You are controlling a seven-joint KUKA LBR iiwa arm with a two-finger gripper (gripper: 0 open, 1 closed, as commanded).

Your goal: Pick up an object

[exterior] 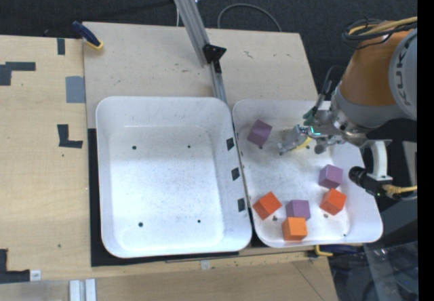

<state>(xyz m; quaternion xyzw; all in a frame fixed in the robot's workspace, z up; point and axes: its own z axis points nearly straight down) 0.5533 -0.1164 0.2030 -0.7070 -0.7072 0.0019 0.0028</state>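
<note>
On a plywood bench (156, 66) over dark floor sit two white bins (108, 116), the right one (359, 225) holding purple (259, 133) and orange blocks (267, 205) near the gripper (296, 140), its grip state unclear.

Even, fairly bright overhead light, soft short shadows under the blocks (296, 209). White bins (166, 177) near blown out. Gripper (296, 140) slightly motion-blurred; overall resolution low, mild softness.
</note>
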